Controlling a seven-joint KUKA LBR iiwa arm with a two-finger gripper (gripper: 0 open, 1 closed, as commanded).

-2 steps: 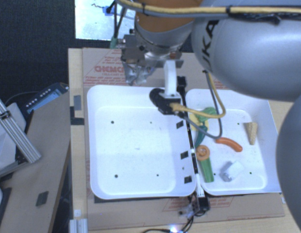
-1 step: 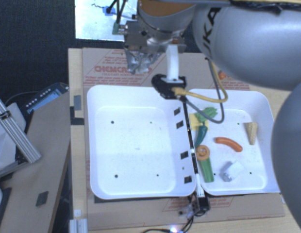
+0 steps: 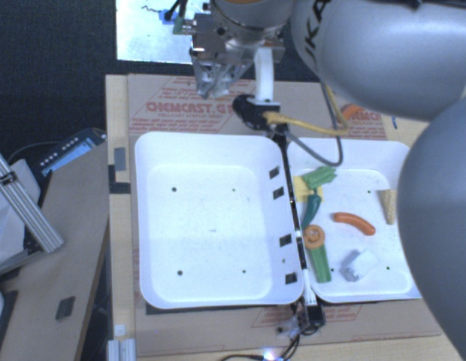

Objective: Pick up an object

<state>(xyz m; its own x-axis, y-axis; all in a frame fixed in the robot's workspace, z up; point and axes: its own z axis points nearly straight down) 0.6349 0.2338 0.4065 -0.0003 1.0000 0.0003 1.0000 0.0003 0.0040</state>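
Orange plastic sausage point(image 3: 354, 222) and green toy carrot point(image 3: 316, 241) lie well apart from the seemingly closed, empty fingers point(image 3: 211, 85), so any descent here would likely grab nothing.

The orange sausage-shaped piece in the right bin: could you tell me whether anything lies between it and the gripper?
Nothing visible blocks it. The orange sausage-shaped piece lies alone on bare floor of the right bin. The gripper hangs beyond the bins' far edge; between them lie the bin rim and a yellow cable.
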